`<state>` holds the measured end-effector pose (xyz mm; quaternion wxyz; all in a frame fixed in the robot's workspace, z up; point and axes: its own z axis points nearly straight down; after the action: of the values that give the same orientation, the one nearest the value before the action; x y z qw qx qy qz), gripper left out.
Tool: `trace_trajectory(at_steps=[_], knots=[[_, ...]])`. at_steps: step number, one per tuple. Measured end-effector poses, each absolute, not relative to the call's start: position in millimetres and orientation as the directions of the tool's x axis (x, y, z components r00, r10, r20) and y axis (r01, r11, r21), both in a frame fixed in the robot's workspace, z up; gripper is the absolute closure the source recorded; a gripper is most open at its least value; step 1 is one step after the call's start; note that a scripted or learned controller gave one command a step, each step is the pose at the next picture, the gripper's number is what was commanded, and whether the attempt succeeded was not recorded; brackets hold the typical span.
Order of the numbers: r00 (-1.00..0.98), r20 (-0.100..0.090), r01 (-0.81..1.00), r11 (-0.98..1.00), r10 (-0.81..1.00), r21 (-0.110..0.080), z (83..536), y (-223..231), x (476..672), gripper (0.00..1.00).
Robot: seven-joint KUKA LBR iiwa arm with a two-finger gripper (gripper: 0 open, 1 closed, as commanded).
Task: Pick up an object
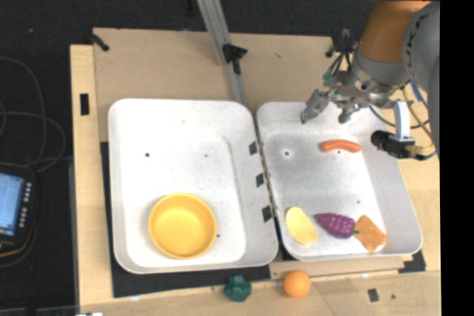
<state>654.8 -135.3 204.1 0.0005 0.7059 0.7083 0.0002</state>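
Observation:
My gripper hangs over the far edge of the right bin, fingers spread open with nothing between them. An orange sausage-shaped piece lies just in front of it, a little to the right. Along the near edge of the right bin lie a pale yellow piece, a purple grape bunch and an orange block. A yellow bowl sits in the near part of the left bin.
An orange ball and a small green object rest on the bench in front of the bins. A slanted metal rail rises behind the bins. A tablet sits at far left.

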Motion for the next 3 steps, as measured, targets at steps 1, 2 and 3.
trace_trajectory(at_steps=[1, 2, 3], knots=[[-0.004, -0.002, 1.000, 0.004, 1.000, 0.001, 204, -136, 654.7, 0.00], [-0.001, -0.003, 1.000, 0.001, 1.000, -0.003, 160, -134, 648.6, 0.00], [0.000, -0.003, 1.000, 0.000, 1.000, -0.003, 107, -135, 647.8, 0.00]])
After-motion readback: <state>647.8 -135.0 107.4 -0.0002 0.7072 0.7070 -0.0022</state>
